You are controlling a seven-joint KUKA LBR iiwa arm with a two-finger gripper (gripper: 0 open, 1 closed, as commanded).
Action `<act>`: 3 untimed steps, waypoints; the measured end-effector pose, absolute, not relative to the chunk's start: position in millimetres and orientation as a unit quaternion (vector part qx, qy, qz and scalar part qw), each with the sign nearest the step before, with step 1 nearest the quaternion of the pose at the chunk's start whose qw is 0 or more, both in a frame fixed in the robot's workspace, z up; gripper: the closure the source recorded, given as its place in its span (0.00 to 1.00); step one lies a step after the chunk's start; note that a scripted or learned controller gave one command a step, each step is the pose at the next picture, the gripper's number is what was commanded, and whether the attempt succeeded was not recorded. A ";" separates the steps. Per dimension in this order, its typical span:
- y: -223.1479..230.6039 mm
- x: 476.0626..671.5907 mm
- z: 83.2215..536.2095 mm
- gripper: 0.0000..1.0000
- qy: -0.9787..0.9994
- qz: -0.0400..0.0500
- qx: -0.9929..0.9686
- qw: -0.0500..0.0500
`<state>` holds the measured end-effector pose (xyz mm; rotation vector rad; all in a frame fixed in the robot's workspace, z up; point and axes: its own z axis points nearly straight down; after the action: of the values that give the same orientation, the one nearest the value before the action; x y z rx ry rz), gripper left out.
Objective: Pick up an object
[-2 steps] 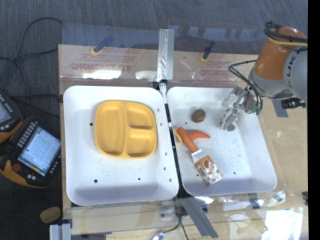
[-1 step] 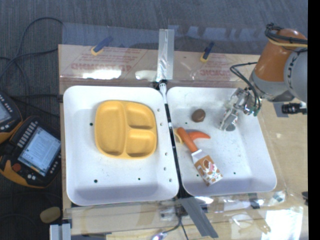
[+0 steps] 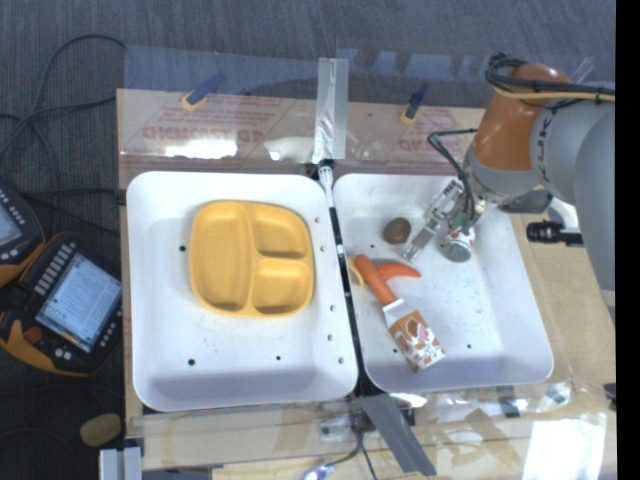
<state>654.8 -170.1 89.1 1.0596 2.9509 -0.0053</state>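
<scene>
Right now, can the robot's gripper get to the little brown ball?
Probably yes. The gripper hangs low in the right bin, just right of the small brown ball. Nothing lies between them, and the orange carrot toy sits below, apart from the ball.

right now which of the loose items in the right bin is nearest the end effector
The small brown round object, just left of the end effector. The orange carrot-like piece and the patterned packet lie farther toward the bin's front.

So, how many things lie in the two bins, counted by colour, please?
Yellow: 1, the divided tray in the left bin.
Orange: 1, the carrot-like piece.
Brown: 1, the round object.
Patterned orange and white: 1, the packet.
Total: 4.
</scene>
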 end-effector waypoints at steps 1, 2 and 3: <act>-212.0 653.1 104.3 0.00 0.945 -0.002 0.326 0.002; -185.5 659.3 88.6 0.00 0.898 -0.002 0.441 0.002; -213.2 669.6 91.1 0.00 0.880 0.004 0.475 -0.010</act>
<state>669.6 -213.2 91.1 1.5006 2.7824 0.0112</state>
